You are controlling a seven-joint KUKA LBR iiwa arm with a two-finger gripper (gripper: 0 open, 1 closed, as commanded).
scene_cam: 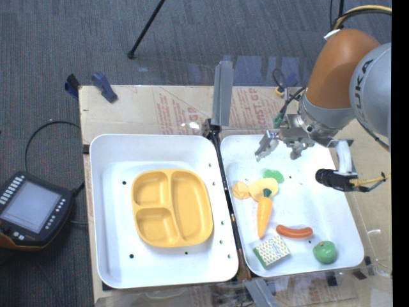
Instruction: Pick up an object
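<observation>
Grey carpet surrounds the counter [153,104], a brown board carrying two shallow white bins side by side. A teach pendant [29,210] lies on the floor at the left, its cable looping behind it, and a thin dark pole slants across the carpet at the top.

The left bin [108,261] holds a yellow divided plate [171,208]. The right bin [339,219] holds the candidates for picking: a toy carrot [263,215], a red sausage [294,231], a green ball [325,252], a small patterned box [272,251], and yellow and green pieces near the carrot's top.

The hand [285,144] hovers over the far end of the right bin, its two fingers spread apart with nothing between them. The carrot seems the likeliest target. It lies below the hand in the picture, toward the near edge and slightly left, well apart from the fingers. Its long axis runs roughly far-to-near, tip pointing to the near rim, so the fingers would probably need to close across that axis.
</observation>
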